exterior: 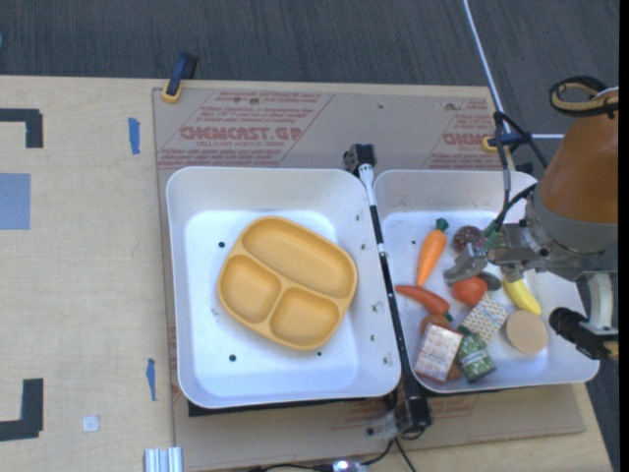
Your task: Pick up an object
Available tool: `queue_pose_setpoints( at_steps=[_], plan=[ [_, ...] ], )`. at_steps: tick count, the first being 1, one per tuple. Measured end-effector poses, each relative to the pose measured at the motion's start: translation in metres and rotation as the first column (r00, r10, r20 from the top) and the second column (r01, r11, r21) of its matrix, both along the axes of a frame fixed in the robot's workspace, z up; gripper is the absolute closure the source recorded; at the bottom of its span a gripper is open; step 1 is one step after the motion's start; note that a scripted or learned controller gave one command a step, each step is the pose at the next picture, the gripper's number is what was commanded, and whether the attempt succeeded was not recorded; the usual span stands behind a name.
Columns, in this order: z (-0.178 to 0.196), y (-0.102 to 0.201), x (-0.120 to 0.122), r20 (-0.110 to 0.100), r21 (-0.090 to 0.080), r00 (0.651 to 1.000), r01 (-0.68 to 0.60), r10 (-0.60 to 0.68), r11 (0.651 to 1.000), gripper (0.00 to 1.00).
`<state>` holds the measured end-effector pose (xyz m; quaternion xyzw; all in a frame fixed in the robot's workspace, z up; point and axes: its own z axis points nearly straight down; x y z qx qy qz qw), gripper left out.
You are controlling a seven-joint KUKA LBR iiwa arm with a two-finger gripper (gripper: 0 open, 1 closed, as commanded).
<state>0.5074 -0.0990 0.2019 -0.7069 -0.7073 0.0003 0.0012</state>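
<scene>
The right bin (398, 226) holds a pile of toy food. An orange carrot (430, 254) stands at the left of it, with a red chili pepper (423, 298) below. A red-orange tomato (470, 290) lies in the middle, a dark red round piece (467, 235) behind it and a yellow banana (522, 294) to its right. My gripper (474, 264) hangs low over the pile, just above the tomato and beside the carrot. Whether it holds anything cannot be made out.
Near the bin's front lie a checkered cracker (485, 315), a tan disc (526, 332), a pinkish box (438, 350) and a green can (477, 358). The left bin (187, 264) carries a yellow divided plate (286, 282). A black clamp (361, 157) sits between the bins at the back.
</scene>
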Motion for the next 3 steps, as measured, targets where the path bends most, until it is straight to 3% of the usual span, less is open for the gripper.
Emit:
queue_pose_setpoints(
  at_steps=[1,2,3],
  plan=[
    [-0.113,-0.001,-0.024,0.018,-0.007,1.0,0.001,-0.001,1.0,0.0],
    [-0.102,-0.002,-0.022,0.025,-0.01,1.0,0.002,-0.002,1.0,1.0],
    [-0.017,0.067,-0.027,0.004,-0.001,1.0,-0.001,0.001,1.0,1.0]
  ],
)
